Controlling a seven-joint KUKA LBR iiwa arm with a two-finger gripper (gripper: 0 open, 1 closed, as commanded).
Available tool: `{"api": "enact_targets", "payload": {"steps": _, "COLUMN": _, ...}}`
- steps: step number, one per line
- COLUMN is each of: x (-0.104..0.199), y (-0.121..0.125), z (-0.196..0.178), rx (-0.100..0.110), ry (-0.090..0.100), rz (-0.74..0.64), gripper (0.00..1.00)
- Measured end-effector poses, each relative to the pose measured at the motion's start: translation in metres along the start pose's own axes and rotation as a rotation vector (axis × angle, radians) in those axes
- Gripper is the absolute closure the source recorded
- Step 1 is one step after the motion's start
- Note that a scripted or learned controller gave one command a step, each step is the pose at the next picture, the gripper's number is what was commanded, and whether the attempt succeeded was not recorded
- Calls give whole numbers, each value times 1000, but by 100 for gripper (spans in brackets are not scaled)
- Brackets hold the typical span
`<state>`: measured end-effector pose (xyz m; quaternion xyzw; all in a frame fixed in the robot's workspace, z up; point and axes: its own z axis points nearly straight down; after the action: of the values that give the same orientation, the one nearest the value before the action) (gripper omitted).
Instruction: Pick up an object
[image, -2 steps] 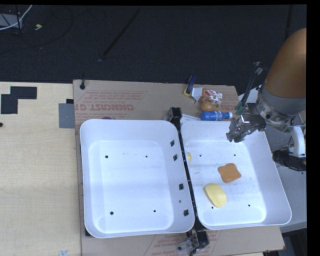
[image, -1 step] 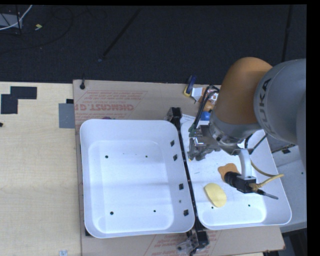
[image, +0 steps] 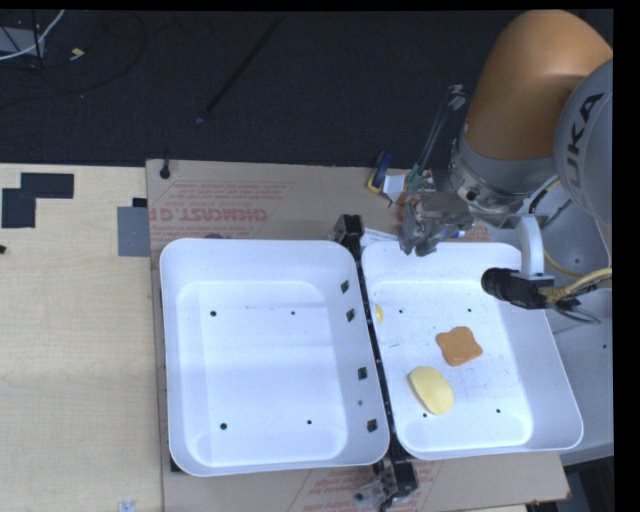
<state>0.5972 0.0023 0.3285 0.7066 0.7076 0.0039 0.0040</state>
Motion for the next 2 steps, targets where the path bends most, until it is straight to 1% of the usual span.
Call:
{"api": "enact_targets", "payload": {"steps": 1, "x": 53, "y": 1, "z": 61, "rx": 19, "ry": 2, "rz": -2, "gripper": 100}}
{"api": "enact_targets", "payload": {"steps": 2, "x": 129, "y": 30, "z": 90, "rx": 16, "ry": 2, "rz": -4, "gripper": 100}}
